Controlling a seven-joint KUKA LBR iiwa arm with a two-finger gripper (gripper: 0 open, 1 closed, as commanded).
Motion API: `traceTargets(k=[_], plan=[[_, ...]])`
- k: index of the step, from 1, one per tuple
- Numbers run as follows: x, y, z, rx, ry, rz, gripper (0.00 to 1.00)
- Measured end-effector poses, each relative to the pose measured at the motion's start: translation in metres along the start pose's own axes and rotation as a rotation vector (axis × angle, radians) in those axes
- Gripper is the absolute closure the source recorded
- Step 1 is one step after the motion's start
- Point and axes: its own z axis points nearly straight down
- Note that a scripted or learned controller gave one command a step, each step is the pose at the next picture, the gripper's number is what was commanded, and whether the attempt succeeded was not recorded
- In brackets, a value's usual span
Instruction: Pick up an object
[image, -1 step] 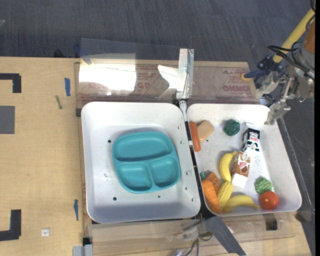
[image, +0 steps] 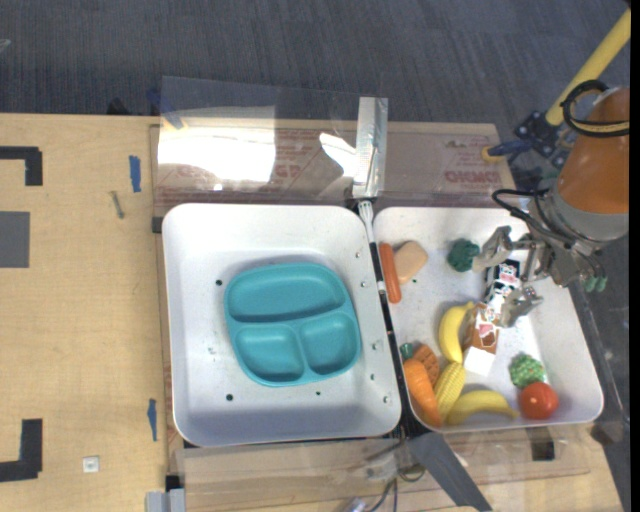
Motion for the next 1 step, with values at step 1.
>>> traceTargets(k=[1], plan=[[0.0245, 0.0344, 0.0628, 0.006, -0.016, 0.193, 0.00]])
